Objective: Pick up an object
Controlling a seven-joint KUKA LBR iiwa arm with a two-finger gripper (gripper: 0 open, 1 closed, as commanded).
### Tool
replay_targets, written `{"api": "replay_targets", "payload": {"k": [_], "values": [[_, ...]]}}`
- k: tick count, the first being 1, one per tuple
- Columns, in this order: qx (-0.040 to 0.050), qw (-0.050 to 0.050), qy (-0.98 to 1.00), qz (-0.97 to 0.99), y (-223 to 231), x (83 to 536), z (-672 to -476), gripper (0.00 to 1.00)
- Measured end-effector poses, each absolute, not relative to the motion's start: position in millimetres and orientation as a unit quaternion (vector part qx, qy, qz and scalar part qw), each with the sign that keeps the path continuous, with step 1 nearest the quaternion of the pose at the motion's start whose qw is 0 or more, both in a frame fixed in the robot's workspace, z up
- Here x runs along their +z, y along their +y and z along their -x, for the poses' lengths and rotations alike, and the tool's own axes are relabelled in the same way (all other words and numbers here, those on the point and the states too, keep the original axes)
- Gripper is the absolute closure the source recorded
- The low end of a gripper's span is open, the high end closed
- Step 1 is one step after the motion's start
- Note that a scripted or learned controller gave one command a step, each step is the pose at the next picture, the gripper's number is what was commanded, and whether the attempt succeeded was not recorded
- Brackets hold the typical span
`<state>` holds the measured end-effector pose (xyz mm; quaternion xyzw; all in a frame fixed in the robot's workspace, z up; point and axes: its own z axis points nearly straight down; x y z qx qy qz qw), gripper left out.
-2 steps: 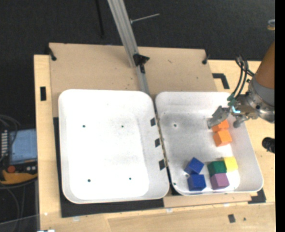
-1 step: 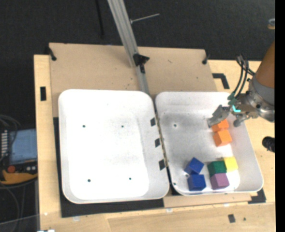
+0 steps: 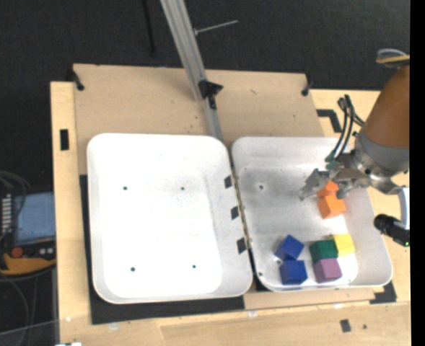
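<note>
Pincer [image 3: 330,187] seemingly grips orange block [image 3: 333,205] mid-bin, apart from the right bin [image 3: 270,153] walls.

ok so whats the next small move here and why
Probably close and lift straight up: the gripper sits right at the orange block in the right bin, apart from the other blocks. Whether the block lies between its fingers is hard to tell.
</note>
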<state>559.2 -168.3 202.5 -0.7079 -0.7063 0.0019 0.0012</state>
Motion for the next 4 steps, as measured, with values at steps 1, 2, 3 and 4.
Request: {"api": "replay_targets", "payload": {"k": [1, 2, 3, 4], "values": [[0.0021, 0.001, -0.706, 0.708, -176.1, 142.7, -562.3, 0.00], [0.0000, -0.002, -0.706, 0.708, -177.6, 96.2, -563.3, 0.00], [-0.0023, -0.004, -0.703, 0.711, -178.5, 109.9, -564.8, 1.00], [-0.0016, -0.004, -0.703, 0.711, -186.2, 172.4, -563.7, 1.00]]}}
